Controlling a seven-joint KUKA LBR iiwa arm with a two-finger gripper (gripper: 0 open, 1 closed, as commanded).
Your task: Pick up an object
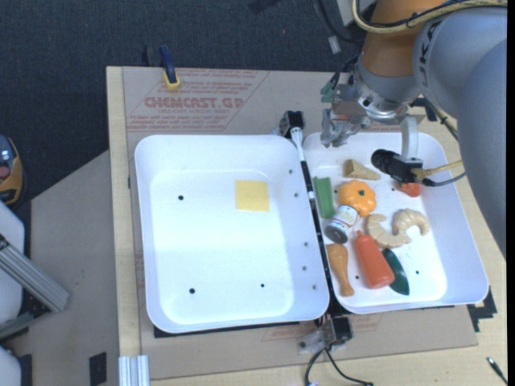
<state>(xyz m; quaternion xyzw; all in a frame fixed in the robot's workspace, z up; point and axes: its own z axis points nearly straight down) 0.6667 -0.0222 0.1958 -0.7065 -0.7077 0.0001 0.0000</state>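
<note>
Looking down at a slant on a bench (119, 215) topped with brown board, two shallow white bins sit side by side in the middle of the frame.

The left bin (209, 256) holds one yellow square (252, 195), lying flat a little above its centre.

The right bin (438, 276) holds a cluster of small things. A green block (323, 195) lies along its left wall. Just right of the block is an orange ball (356, 197), with a tan chunk (360, 170) above it. A small can (342, 222) lies tilted under the ball. Further right is a pale, curved croissant shape (406, 225), and above that a small red piece (411, 189). Near the lower edge, a brown drumstick shape (339, 268) lies by the left wall, with a red bottle (372, 262) beside it and a dark green leaf shape (397, 270) touching the bottle's right side.

The grey arm (459, 47) with its orange band enters from the upper right. Its gripper (336, 133) points down over the upper left corner of the right bin, above the tan chunk and apart from it. Whether the gripper is open or closed cannot be told, and nothing is seen held in it.
</note>
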